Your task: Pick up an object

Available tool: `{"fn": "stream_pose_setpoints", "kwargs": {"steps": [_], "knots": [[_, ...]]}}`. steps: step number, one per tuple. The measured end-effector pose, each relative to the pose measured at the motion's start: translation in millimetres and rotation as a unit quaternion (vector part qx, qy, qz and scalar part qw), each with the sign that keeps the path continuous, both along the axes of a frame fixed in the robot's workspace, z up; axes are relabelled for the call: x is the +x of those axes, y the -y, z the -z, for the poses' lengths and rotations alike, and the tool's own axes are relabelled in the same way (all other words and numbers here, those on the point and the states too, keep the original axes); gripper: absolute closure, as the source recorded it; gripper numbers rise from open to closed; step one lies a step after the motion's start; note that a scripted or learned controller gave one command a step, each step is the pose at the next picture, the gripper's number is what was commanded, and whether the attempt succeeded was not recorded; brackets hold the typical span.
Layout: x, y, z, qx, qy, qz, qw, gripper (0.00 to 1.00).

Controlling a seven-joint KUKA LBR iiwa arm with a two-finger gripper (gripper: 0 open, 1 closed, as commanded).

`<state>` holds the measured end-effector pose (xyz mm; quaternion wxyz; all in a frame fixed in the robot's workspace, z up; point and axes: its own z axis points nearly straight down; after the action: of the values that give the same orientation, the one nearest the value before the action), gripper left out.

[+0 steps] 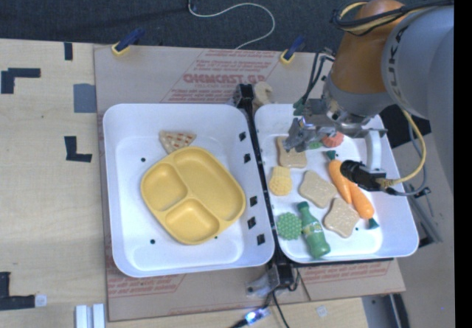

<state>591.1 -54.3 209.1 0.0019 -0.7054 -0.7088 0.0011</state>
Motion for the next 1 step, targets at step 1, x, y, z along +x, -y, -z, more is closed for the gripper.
{"fn": "stream_pose_setpoints", "kwargs": {"steps": [1], "knots": [[-26.7,-22.8,-18.1,0.0,0.0,0.001,1.0,1.0]]}}
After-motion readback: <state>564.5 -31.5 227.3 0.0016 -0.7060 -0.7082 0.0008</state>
